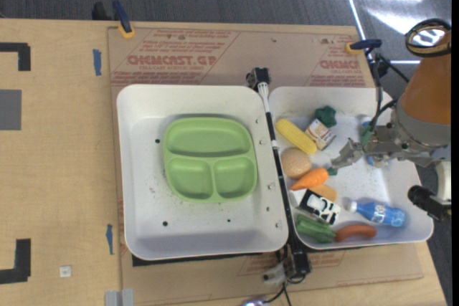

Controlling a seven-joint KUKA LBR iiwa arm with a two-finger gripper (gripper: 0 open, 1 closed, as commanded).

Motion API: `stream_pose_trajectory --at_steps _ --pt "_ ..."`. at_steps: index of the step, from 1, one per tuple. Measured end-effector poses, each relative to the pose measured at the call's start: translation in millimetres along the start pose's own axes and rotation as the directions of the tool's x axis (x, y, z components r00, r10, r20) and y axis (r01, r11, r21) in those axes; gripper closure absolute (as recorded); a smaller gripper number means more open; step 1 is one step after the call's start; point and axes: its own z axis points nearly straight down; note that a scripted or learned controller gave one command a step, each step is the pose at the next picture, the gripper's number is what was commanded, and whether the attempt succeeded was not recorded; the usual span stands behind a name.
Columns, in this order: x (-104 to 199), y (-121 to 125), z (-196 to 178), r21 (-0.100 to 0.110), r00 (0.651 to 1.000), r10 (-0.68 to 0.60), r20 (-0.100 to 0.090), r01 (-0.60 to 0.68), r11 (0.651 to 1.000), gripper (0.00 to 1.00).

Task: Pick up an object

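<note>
1. Where the bench (50, 175) fills the frame's left and bottom, a printed cardboard sheet (237, 57) lies under two white bins.
2. Left bin (136, 175), frame centre: holds a green divided plate (210, 157), three compartments.
3. Right bin (412, 215), right of centre: the pickable objects sit here, crowded toward its left half.
4. Arm (430, 93), right edge: orange band up top, grey wrist below.
5. Gripper (349, 155), over the right bin's middle: fingers close together, nothing between them; tips just right of the carrot (310, 178).
6. Objects: corn cob (295, 136) upper left; egg-shaped piece (295, 162) below it; blue bottle (380, 212) lower right; black-and-white carton (319, 207); small green-topped box (320, 131); red piece (355, 231) and green piece (314, 228) along the bottom wall.
</note>
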Motion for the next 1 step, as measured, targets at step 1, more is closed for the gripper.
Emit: stream_pose_trajectory --at_steps 1 --pt "31.6 25.7 102.4 -0.006 0.990 -0.139 0.002 0.139 0.990 0.00"
